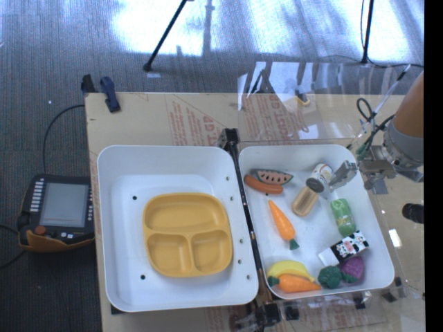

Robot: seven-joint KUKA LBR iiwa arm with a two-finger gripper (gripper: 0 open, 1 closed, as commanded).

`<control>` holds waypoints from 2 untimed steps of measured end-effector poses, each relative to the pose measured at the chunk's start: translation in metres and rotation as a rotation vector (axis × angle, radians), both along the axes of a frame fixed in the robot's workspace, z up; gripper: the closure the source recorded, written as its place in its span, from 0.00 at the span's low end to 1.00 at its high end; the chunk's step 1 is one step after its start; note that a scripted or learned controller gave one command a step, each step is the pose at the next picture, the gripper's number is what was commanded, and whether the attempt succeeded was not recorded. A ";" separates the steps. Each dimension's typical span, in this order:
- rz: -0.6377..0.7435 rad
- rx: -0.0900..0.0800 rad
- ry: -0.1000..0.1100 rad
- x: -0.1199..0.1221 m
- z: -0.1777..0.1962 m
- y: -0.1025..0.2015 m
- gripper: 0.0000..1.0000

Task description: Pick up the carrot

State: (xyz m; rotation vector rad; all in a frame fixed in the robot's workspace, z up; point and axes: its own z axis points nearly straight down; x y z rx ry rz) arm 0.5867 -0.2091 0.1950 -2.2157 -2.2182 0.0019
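An orange carrot [281, 221] with a green tip lies slantwise in the middle of the right bin [385, 244]. A second carrot [299, 283] rests at that bin's front edge, against a yellow banana [287, 268]. My gripper [344, 174] reaches in from the right over the bin's far right part. It is beside a small silver can [318, 178] and well above and right of the middle carrot. Nothing shows between its fingers.
The right bin also holds a watermelon slice [272, 177], a tan bottle [304, 200], a green bottle [342, 216], a milk carton [344, 248], broccoli [329, 277] and a purple fruit [353, 268]. The left bin [118, 185] bears a yellow divided plate [187, 234].
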 end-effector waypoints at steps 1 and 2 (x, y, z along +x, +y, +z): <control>-0.170 0.002 0.011 -0.029 -0.079 0.057 0.00; -0.290 0.001 0.008 -0.027 -0.110 0.112 0.00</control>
